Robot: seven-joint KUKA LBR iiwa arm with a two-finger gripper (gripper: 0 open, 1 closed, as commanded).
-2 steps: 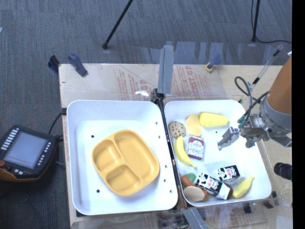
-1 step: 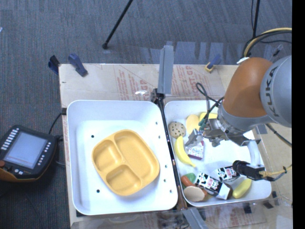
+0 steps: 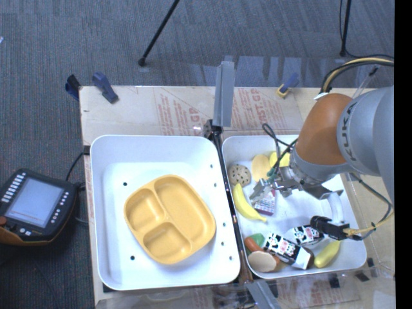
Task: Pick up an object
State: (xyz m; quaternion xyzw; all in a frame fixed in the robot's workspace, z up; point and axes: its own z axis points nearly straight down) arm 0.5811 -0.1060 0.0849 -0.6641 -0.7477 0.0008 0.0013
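The arm is a thick grey tube with smooth rounded housings. An orange band wraps the bulbous joint above the wrist. Black and yellow cables loop at its 12 o'clock side. The gripper is small, metallic grey.

Grey carpet floor all round. Two thin black stand legs crossed it up top. Counter had a cardboard-like top with red print; blue clamps at its back-left edge. Pendant sat on the floor, left.
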